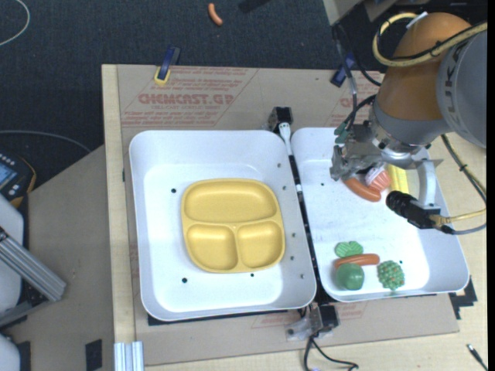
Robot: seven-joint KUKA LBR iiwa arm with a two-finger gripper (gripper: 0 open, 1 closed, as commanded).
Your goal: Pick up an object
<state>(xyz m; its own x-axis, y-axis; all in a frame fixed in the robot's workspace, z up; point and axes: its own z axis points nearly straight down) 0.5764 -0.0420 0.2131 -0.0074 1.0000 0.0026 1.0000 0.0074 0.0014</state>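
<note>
My gripper [353,167] hangs low over the back of the right bin [441,273], below the arm's orange band. Right at its tip lies an orange-red sausage-shaped toy [364,189], with a white and red piece [378,178] and a yellow piece [399,181] partly hidden beside it under the wrist. Whether the gripper touches any of them is unclear. Near the bin's front sit a green leafy toy [348,248], a small red sausage [356,260], a round green toy [349,277] and a knobbly green toy [390,274].
The left bin [155,207] holds a yellow divided plate [232,224]. A black clamp [280,119] sits at the back between the bins. Cables and a black fitting [410,208] trail from the wrist over the right bin.
</note>
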